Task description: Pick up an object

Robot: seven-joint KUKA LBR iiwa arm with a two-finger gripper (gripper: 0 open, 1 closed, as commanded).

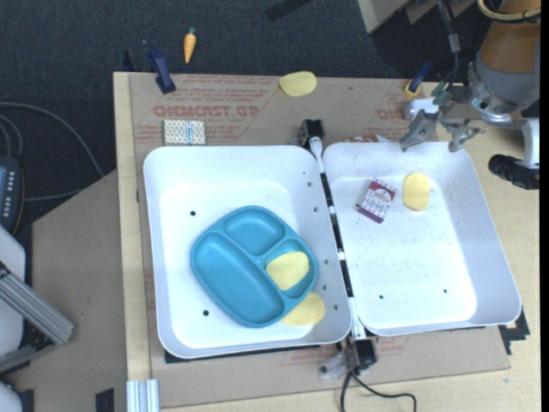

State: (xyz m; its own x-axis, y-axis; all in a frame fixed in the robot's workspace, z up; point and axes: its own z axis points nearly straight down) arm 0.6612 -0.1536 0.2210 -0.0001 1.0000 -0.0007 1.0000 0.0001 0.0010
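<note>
While one blue tray (244,269) sits left, four yellow lumps (417,190) lie scattered.

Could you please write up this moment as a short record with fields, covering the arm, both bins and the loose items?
arm: grey KUKA arm with its pincer open above the far rim of the right white bin, holding nothing
right bin contents: small maroon packet; pale yellow rounded lump beside it
left white bin contents: blue divided plastic plate with a yellow piece in one compartment; another yellow piece by the plate's near edge
outside bins: flat yellow disc on the board
</note>
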